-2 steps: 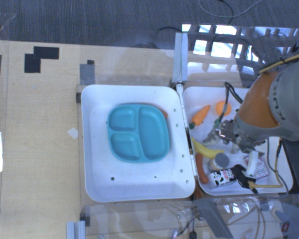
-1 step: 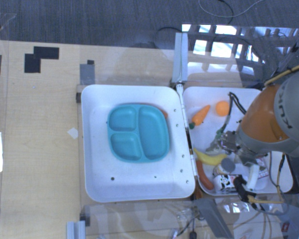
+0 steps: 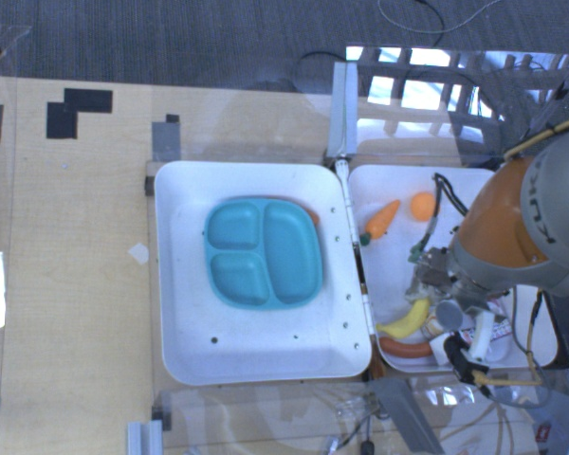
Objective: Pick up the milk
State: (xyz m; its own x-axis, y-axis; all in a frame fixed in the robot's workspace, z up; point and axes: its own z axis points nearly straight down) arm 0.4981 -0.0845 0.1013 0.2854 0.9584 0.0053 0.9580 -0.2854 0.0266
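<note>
- The milk (image 3: 482, 337), a white carton, lies at the front of the right bin (image 3: 384, 263), just beside the banana (image 3: 406, 318) and sausage (image 3: 405, 348)
- The gripper (image 3: 448, 313) hangs above it; its state I cannot tell
- Better to come down straight on the carton, away from the banana

Two white bins sit side by side: the left bin (image 3: 180, 254) and the right bin (image 3: 384, 263). The left one holds one blue divided plate (image 3: 264, 252). Beside that plate, in the right bin, I count one carrot (image 3: 381, 218), one orange (image 3: 422, 206), one banana (image 3: 407, 318) and one sausage (image 3: 405, 347).
</note>
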